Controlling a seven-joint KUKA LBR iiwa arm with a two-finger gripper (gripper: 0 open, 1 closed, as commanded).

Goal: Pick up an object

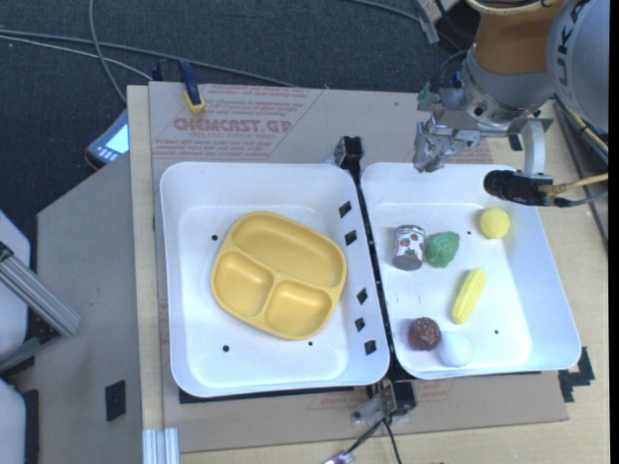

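Claw (428, 159) hovers over right bin's (542, 356) far edge, grasping nothing; finger state unclear. Small can (409, 246) sits mid-bin beside green toy (443, 249): probably light, rigid, slick; grip across its sides.

We've 1 fixed cam above the bench (242, 119), looking down at a slant on both bins, left bin (184, 259) & right bin (542, 298); arm (522, 37) enters from right.

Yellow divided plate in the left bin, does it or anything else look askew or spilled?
The yellow divided plate lies rotated, askew to the left bin walls. Nothing spilled; the toy corn cob merely lies at a slant.
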